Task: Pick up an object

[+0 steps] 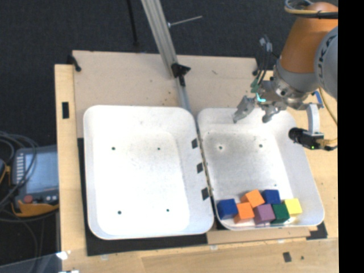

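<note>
Crowding is the hazard: the claw [255, 111] hangs spread and unladen over the right bin's [296, 152] far edge, well apart from the coloured blocks [259, 206] packed touching in its near corner, so descending fingers may strike neighbours and wedge.

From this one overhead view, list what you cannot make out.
- Blocks: clustered at the near end of the right bin; whether any lie under others is hidden by the pile itself.
- Pincer: above the right bin's far edge; height over the bin can't be judged from a single slanted view.
- Arm: cut off by the view's right edge.
- Screen device left of the bench: display too small to read.
</note>
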You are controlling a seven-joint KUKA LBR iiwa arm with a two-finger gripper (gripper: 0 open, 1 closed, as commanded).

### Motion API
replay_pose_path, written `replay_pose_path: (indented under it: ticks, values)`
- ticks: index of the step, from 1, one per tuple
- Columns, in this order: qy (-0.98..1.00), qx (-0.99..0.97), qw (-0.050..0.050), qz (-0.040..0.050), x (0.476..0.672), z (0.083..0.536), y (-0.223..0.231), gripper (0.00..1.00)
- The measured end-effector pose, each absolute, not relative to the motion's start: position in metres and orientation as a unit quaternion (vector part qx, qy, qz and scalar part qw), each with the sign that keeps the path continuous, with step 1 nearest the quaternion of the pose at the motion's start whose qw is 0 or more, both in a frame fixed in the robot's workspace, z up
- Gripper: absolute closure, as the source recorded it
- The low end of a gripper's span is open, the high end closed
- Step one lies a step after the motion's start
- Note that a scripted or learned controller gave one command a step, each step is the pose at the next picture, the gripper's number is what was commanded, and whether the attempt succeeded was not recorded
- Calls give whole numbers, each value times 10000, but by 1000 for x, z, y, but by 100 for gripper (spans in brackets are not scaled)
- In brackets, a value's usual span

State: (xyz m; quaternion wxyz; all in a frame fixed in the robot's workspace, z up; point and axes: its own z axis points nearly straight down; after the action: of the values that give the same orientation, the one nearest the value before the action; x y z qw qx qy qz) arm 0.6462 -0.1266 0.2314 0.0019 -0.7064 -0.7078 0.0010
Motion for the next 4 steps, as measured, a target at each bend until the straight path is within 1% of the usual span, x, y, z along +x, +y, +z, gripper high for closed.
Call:
replay_pose_path:
  ticks: [1,2,3,4]
  values:
    - [-7083,-7059,-4,1,647,234,-127,0]
    - [-7086,-7056,3,19,647,191,-123,0]
    - [-7087,-7055,5,22,649,130,-121,0]
    - [-7072,-7070,-4,18,649,96,-123,0]
